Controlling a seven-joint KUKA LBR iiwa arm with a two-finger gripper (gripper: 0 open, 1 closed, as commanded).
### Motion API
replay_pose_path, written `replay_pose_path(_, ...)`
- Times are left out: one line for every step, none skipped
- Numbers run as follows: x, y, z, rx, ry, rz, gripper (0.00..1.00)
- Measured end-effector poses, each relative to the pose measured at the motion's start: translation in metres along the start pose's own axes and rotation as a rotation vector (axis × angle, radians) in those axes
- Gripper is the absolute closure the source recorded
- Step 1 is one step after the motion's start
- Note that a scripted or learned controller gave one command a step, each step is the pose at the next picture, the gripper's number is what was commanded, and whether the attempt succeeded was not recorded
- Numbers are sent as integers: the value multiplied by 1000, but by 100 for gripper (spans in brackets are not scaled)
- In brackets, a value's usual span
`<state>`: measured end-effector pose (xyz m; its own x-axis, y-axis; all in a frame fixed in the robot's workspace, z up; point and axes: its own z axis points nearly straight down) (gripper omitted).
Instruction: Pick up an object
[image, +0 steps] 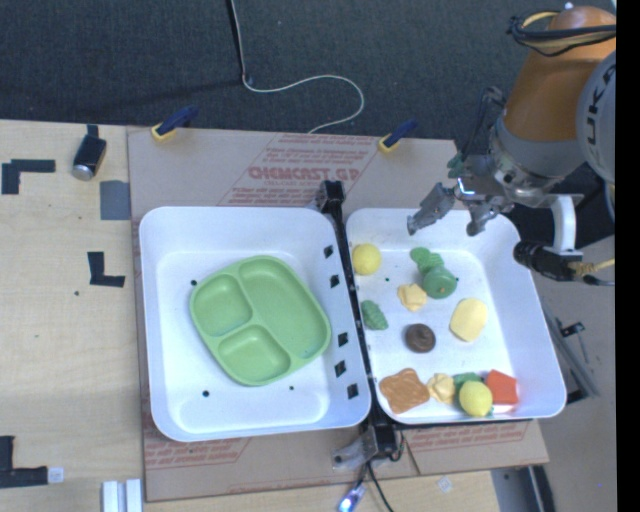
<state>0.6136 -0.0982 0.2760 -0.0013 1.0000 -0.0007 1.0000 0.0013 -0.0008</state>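
The gripper (455, 215) hangs with its 2 fingers spread apart and nothing between them, above the far edge of the right bin (530, 330). Just below it lies a green toy (434, 272), beside a yellow ball (367, 260). The left bin (170, 300) holds a green tray (260, 320).

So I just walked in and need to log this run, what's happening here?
The arm's gripper hangs open over the far edge of the right bin, holding nothing. That bin holds small toy foods, including a green pepper just below the gripper and a lemon. The left bin holds a green tray.
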Motion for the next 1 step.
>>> replay_pose_path(53, -43, 98, 14, 4, -3, 0)
